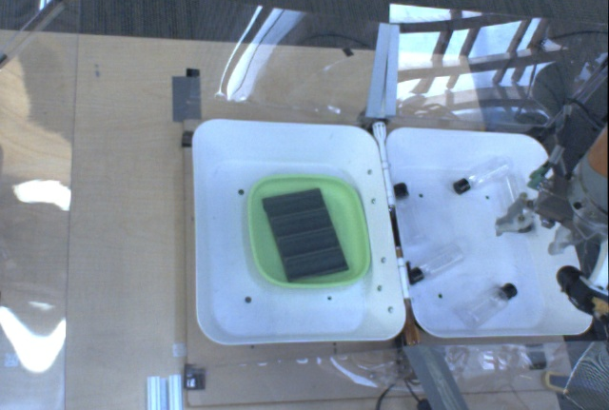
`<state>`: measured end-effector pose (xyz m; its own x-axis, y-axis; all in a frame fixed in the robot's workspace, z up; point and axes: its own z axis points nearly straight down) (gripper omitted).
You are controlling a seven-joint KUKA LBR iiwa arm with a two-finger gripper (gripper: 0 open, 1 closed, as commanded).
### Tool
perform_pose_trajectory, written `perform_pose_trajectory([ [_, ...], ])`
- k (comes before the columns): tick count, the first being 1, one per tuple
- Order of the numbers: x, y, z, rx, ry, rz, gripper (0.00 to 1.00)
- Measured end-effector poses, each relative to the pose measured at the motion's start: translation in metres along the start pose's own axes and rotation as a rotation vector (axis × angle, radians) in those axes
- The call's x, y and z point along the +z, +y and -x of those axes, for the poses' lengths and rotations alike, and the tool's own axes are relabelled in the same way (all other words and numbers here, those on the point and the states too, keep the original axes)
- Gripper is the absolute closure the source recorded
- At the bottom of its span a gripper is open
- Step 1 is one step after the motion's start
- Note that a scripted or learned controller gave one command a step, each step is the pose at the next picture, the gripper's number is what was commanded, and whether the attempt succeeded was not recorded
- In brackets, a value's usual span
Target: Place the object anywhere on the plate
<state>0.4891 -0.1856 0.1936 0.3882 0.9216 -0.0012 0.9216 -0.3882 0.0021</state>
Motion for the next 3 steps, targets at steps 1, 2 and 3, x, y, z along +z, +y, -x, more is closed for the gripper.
perform_pose_trajectory([
  [1, -0.038, -0.022, -0.054, 0.165, 0.001, 0.001, 0.00],
  [2, -0.003, -0.001, -0.002, 0.276, 0.000, -0.002, 0.00],
  [3, -0.020, 0.005, 0.013, 0.413, -0.001, -0.001, 0.00],
])
